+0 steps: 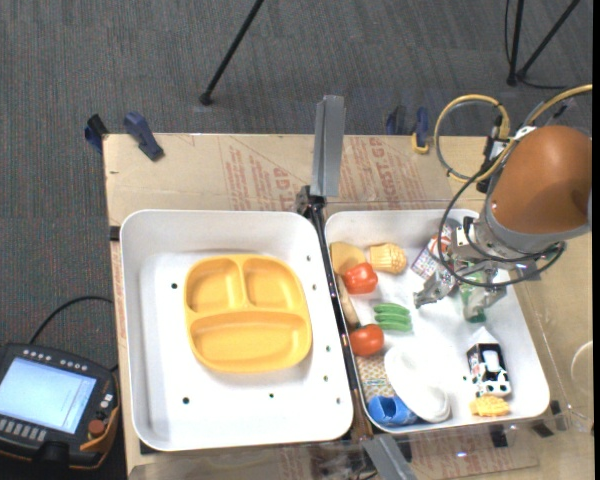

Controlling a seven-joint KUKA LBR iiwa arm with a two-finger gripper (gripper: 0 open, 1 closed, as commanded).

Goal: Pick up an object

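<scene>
A tray (248,313) lies in the left bin (140,268); toy food fills the right bin (533,353), beside it.

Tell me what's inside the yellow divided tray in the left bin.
Nothing shows inside the yellow tray: all three compartments look bare, and nothing covers them. It lies flat in the left bin. What is beneath the tray is hidden. The toy food lies in the right bin.

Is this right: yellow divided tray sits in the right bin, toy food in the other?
Not quite. The camera view shows the yellow divided tray in the left bin. The toy food, such as the tomato and green pepper, lies in the right bin.
</scene>
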